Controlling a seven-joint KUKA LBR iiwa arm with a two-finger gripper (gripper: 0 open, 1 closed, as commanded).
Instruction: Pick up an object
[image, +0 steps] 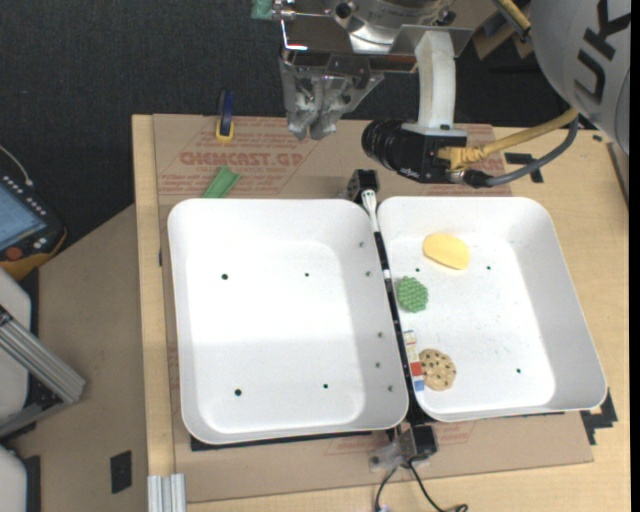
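Yellow lemon-shaped object (446, 250) lies at 12 o'clock in the right bin (560, 300), with a green ball (411, 294) and a cookie (436, 369) near the bin's 9 and 7 o'clock wall. The gripper (315, 122) hangs beyond the left bin (200, 330) at its 12 o'clock, grasping nothing; its finger spacing is unreadable. A descent near the wall risks collision, since two objects sit beside it.

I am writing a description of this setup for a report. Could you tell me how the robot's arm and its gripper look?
The gripper is bare grey metal, with narrow fingers under a boxy silver body. Beside it stands a white upright part above a black cylindrical unit. Yellow and black cables run from this unit to the right. The arm is a large, rounded light grey shell with dark lettering, partly cut off.
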